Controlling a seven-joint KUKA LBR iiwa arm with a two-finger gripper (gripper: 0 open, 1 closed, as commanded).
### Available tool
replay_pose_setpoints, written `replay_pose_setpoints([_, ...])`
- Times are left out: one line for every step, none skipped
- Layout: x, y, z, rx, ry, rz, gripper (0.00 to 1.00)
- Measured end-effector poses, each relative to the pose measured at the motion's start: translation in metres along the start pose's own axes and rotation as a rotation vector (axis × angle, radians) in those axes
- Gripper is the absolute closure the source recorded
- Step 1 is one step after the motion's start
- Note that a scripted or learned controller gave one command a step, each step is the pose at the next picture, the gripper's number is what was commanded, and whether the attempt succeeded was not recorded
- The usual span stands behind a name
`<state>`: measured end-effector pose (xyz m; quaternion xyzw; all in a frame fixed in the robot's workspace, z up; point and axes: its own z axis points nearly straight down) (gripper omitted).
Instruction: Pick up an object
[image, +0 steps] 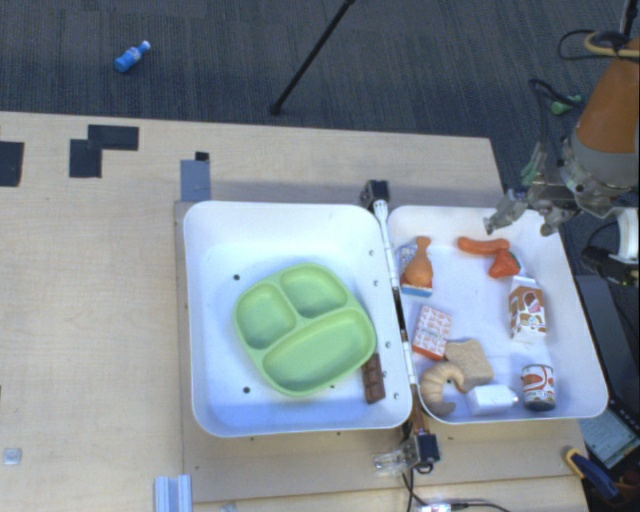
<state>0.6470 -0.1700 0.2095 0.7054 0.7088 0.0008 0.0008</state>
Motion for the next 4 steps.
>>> replay_pose_setpoints([0.016, 0.012, 0.124, -0.002, 0.000, -0.002, 0.00])
replay_pose_setpoints([0.017, 0.012, 0.113, -0.001, 0.000, -0.005, 1.00])
replay_pose_setpoints([0.057, 0.021, -0.008, -0.006, 0.000, -0.002, 1.00])
replay_pose_setpoints([0.131, 0.004, 0.008, 0.001, 0.002, -0.002, 1.00])
